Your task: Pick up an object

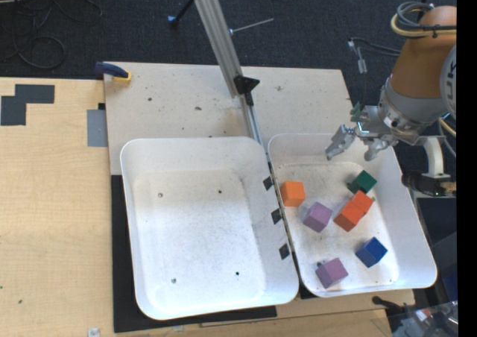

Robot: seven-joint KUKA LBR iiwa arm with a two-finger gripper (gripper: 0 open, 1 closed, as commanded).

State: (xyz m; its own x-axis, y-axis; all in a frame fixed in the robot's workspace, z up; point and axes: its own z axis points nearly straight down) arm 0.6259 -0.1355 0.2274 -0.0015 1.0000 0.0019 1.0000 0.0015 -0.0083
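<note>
The right bin (pixel 417 253) holds several blocks: an orange cube (pixel 293 193), a purple cube (pixel 317 217), a longer orange block (pixel 353 210), a dark green block (pixel 363 181), a blue cube (pixel 371 251) and a second purple cube (pixel 331 272). My gripper (pixel 355 147) hangs over the far part of this bin, above and just behind the green block. Its two grey fingers are spread apart with nothing between them.
The left bin (pixel 141 268) lies beside the right one, with black clips (pixel 273 215) along the shared edge. A slanted aluminium post (pixel 220 33) rises from the bench behind the bins. A blue and yellow clamp (pixel 112 71) sits at the bench's far left corner.
</note>
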